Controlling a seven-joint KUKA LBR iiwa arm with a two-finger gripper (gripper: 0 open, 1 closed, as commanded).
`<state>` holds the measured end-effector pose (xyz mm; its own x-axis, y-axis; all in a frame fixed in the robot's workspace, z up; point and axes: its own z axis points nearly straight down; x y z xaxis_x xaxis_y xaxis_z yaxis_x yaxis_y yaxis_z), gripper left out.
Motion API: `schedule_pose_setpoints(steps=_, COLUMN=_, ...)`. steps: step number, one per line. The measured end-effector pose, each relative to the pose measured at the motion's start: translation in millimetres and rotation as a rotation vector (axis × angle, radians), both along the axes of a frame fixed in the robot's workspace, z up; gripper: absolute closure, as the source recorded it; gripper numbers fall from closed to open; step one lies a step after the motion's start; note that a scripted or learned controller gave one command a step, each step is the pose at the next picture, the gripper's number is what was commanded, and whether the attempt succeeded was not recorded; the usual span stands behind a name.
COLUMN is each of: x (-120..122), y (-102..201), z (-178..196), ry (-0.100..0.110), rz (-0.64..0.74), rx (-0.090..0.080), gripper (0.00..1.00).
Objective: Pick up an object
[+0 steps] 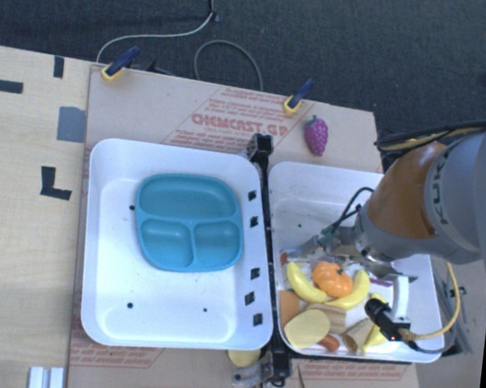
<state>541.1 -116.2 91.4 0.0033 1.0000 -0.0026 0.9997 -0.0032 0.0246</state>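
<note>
Near the right bin's [315,182] front edge, the gripper [366,264], its state impossible to tell, hangs over a light, smooth, stiff toy banana [302,284], best pinched mid-curve.

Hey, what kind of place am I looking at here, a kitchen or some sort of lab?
Most likely a robot lab test bench, not a kitchen. A grey arm reaches over two white bins, the food is toy pieces like the banana, and cardboard is clamped under the bins.

A wooden bench [10,230] carries a cardboard sheet [226,121]; two white bins [96,241] and purple grapes [317,135] rest on the cardboard.
</note>
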Motion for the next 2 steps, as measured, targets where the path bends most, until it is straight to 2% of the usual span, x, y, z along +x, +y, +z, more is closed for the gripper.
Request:
schedule_pose_setpoints(steps=1, x=-43, y=-3, z=0, ry=-0.001, rz=0.0, rx=0.0, gripper=0.0)
schedule_pose_setpoints(steps=2, x=7, y=13, z=-2, ry=0.019, rz=0.006, rx=0.002, gripper=0.0)
